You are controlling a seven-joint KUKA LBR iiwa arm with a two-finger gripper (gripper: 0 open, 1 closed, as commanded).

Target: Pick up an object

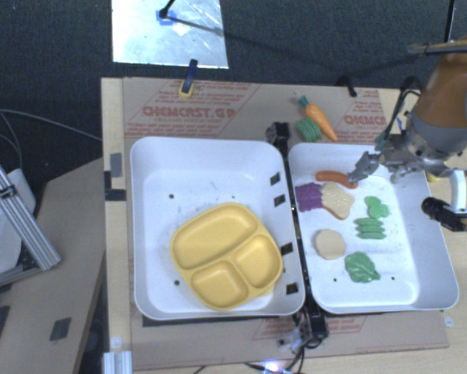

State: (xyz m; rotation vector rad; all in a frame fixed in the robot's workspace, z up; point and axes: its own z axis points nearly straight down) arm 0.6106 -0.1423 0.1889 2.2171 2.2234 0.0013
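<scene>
My gripper (380, 168) hangs over the back of the right bin (432, 287), open, with nothing between its fingers. Its left fingertip (363, 167) is just beside the right end of a red sausage (333, 177). In front of that lie a purple piece (308, 196) and a tan bread slice (339, 202), touching each other. Two green vegetables (376, 206) (369, 227), a round beige cookie (330, 244) and a green leafy piece (362, 266) lie spread over the bin floor.
The left bin (155, 170) holds a yellow divided plate (227, 254). An orange carrot with a green top (317, 120) lies on the cardboard behind the bins. A black clamp on the arm's cable (444, 211) hangs over the right bin's right wall.
</scene>
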